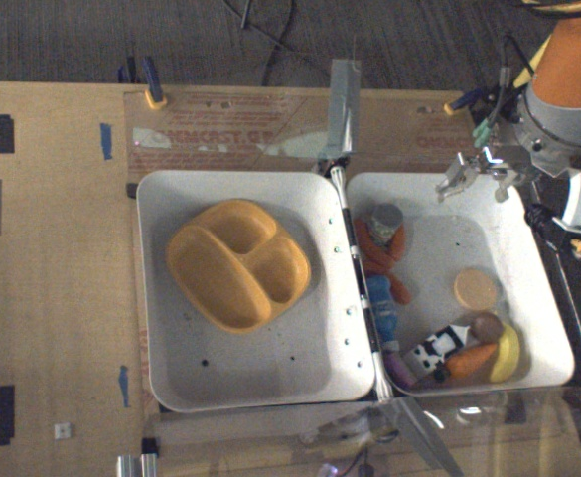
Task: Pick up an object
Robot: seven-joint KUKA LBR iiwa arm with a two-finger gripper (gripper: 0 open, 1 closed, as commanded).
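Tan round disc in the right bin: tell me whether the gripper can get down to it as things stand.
Probably yes. The tan disc lies flat on bare bin floor, apart from the other toys, and the gripper hangs above the same bin's far edge with nothing between.

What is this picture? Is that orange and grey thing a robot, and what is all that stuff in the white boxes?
Yes, that is a robot arm, reaching in from the right. The camera hangs above the bench and looks down on two white bins. At the arm's tip is its claw, the part meant for grabbing. It hovers over the top edge of the right bin with nothing between its fingers. The left bin holds one big yellow divided plate. The right bin holds small toys: a tan round disc, a banana, a carrot, a black-and-white toy and an orange figure along the left wall.
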